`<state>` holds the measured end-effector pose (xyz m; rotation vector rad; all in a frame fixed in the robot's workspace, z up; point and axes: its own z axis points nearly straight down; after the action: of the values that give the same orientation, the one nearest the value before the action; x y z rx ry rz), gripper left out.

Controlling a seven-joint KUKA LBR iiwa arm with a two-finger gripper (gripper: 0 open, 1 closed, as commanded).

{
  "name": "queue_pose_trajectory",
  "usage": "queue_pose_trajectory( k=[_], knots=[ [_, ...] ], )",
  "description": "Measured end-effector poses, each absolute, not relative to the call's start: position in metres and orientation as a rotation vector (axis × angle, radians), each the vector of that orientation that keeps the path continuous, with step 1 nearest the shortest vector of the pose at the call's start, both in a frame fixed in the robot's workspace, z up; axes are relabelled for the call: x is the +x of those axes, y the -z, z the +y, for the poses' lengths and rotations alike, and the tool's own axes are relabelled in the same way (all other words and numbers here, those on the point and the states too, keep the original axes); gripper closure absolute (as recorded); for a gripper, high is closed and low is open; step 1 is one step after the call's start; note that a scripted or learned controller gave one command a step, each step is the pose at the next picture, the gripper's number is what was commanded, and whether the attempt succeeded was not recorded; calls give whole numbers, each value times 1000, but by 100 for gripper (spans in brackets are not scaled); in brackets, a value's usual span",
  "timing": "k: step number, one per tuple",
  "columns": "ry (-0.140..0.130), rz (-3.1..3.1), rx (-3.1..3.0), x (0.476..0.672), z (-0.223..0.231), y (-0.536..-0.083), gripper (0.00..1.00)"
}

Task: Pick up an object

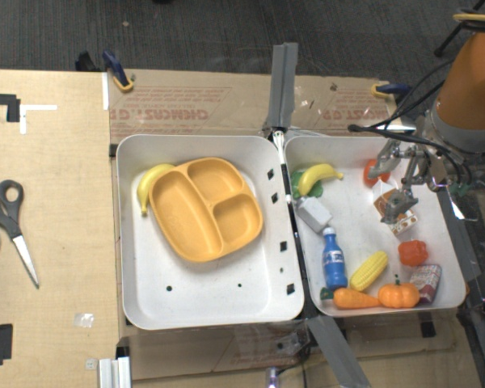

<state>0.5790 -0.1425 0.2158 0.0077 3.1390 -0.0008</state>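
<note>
Lying on the tabletop (pixel 48 217) at far left is a pair of scissors (pixel 12 225). Next comes the left bin (pixel 145 289), which holds a yellow divided plate (pixel 206 208) with a banana (pixel 148 183) tucked against its left rim. The right bin (pixel 444 217) carries the rest: a second banana (pixel 317 176) with a green end near the upper left corner, a grey block (pixel 314 213) just below it, a blue bottle (pixel 333 259) standing below that, a corn cob (pixel 369 270) to its right, and a carrot (pixel 356 299) and small pumpkin (pixel 399 296) along the bottom wall. A red tomato-like piece (pixel 413 253) and a wrapped packet (pixel 425 280) sit near the right wall. The gripper (pixel 412 164) hangs over the bin's upper right part; whether it is released or clenched cannot be told. A small brown-and-grey object (pixel 395 206) lies just below it, apart from the metal, and a small red piece (pixel 373 170) shows beside its left edge.
</note>
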Motion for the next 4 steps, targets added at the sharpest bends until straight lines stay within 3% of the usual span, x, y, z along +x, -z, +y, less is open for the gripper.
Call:
queue_pose_trajectory(
  k=[1, 2, 3, 4],
  knots=[
    [0, 3111, 418, 538, -104, -92, 0],
    [2, 3078, 597, 641, -148, -183, 0],
    [2, 3092, 532, 609, -196, -96, 0],
    [1, 3098, 506, 511, -203, -92, 0]
  ],
)
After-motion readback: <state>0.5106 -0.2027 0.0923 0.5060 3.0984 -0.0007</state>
